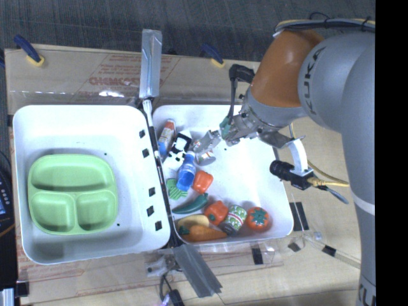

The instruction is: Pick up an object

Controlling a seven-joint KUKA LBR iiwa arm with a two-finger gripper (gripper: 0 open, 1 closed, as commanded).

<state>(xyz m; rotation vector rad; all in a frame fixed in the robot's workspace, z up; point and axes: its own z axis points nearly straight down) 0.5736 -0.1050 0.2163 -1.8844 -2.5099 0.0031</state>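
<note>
Counting one green tray (72, 194), two white bins (38, 123)

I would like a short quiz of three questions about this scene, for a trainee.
1. True or false: the green divided tray lies in the left bin.
2. Which bin is the gripper over? A. left B. right
3. Fill in: the tomato lies near the right bin's ____ edge, as the camera sees it.

Key: 1 true; 2 B; 3 bottom.

A green 3-compartment tray (72, 193) lies in the left white bin (25, 123), beside 2 blue clamps (29, 50).
</note>
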